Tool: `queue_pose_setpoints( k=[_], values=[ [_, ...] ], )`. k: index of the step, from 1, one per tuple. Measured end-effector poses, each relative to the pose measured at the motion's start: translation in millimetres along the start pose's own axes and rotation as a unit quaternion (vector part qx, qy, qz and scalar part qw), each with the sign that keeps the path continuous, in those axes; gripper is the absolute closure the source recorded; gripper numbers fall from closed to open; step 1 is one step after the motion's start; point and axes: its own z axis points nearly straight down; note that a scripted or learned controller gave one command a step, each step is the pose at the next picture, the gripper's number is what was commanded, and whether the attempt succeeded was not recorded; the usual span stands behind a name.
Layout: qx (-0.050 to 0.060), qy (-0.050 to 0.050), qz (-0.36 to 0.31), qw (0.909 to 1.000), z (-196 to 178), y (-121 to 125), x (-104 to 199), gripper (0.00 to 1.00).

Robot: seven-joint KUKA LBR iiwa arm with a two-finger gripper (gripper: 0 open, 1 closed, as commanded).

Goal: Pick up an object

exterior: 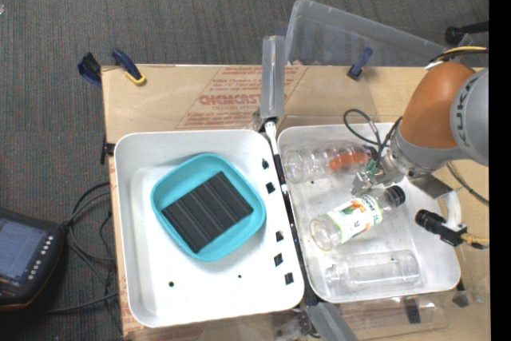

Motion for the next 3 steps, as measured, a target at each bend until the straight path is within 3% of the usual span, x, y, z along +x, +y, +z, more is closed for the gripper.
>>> queue_pose_setpoints(
  k=[1,2,3],
  values=[
    [0.002,0.001,-0.175,0.9845,6,22,-22,1.00],
    [0.000,-0.001,-0.175,0.9846,6,22,-24,0.00],
    [-0.003,-0.003,-0.037,0.9993,5,20,-40,0.00]
  ],
)
